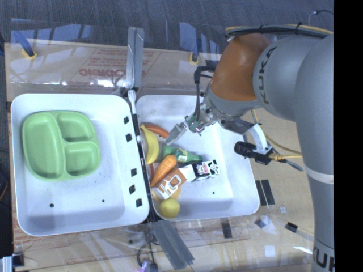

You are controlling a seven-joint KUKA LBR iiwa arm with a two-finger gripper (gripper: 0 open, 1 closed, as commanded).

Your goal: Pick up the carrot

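carrot (164,169): seen lying on a slant in the right bin (238,200), near its left wall, in a heap of groceries.
neighbours: a banana (151,144) is lodged just above the carrot, a green packet (180,154) touches its upper right, a small printed carton (205,169) lies beside it to the right, and a lemon (169,208) sits below at the bin's front edge. a second orange-red item (157,131) is glimpsed behind the banana; what it is cannot be told.
jaws (180,131): held above the heap, over the banana and the green packet, pointing down and left. nothing is seen gripped between them. whether they stand open or closed cannot be told from this angle.
arm (266,67): reached in from the right, its orange band over the right bin's back half.
left bin (74,208): occupied by a green divided plate (60,145), well apart from the carrot.
progress: the carrot is judged not yet picked up; it rests in the bin, untouched by the jaws.
left to do: the jaws would have to be brought lower and toward the front of the bin, closed across the carrot, and lifted.
risk: with items crowded against the carrot, a neighbour may well be caught instead.
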